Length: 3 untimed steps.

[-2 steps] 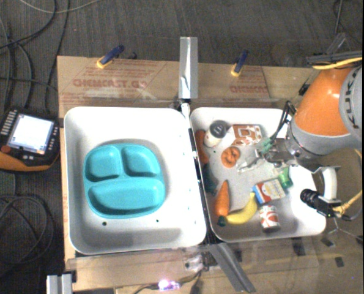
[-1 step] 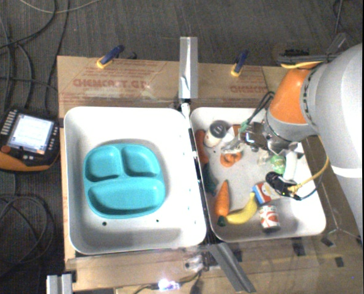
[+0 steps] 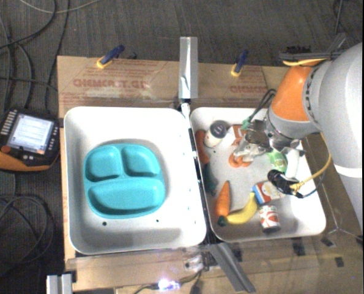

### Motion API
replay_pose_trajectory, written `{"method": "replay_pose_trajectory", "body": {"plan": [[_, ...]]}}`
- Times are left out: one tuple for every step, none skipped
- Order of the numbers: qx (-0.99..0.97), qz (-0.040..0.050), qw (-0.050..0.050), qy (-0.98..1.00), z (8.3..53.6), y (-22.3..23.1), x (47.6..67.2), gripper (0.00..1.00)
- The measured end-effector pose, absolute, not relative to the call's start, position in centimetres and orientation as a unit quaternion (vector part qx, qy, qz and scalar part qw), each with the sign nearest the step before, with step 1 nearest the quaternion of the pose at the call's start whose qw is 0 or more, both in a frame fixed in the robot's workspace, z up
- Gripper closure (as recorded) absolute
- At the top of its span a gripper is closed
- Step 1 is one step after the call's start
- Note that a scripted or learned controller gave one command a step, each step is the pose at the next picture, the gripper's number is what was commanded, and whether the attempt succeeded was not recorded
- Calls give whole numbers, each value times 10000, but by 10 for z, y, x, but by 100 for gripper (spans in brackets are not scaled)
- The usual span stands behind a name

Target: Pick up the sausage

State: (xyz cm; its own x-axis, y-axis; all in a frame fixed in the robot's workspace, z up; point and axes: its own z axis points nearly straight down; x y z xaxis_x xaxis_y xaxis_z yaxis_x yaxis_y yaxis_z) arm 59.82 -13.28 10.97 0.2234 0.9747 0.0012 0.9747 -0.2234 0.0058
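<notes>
A pendant (image 3: 24, 138) with a lit screen lies on the floor at far left, beside the surface (image 3: 133, 81). Two clamps, one at (image 3: 110, 56) and one at (image 3: 239, 62), sit on the rear edge of the surface.

The left bin (image 3: 74, 182) holds a teal tray (image 3: 125, 179) with three compartments, set near the bin's centre.

A metal bar (image 3: 188, 66) stands upright at the rear, between the two bins.

The right bin (image 3: 307, 222) holds several items. The sausage (image 3: 201, 146), a reddish-brown strip, lies along the bin's left wall, near the rear corner. Just right of it stands a white bottle (image 3: 216, 133) with a dark cap. A carrot (image 3: 222, 198) lies toward the front left, tip pointing rearward. A banana (image 3: 244, 211) lies touching the carrot's thick end. A can (image 3: 269, 217) lies just right of the banana, and a small packet (image 3: 267, 192) lies behind the can.

The pincer (image 3: 250, 147) hangs over the rear middle of the right bin, above an orange item (image 3: 237, 158), well apart from the sausage. Whether its fingers are spread or pressed together cannot be told. The arm (image 3: 325, 97) enters from the right.
</notes>
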Motion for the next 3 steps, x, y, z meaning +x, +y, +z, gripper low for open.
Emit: {"method": "replay_pose_trajectory", "body": {"plan": [[7816, 14, 3, 6238, 118, -132, 598, 100], [6051, -15, 2, 7962, 195, -71, 636, 100], [7761, -21, 12, 6306, 241, -25, 668, 100]]}}
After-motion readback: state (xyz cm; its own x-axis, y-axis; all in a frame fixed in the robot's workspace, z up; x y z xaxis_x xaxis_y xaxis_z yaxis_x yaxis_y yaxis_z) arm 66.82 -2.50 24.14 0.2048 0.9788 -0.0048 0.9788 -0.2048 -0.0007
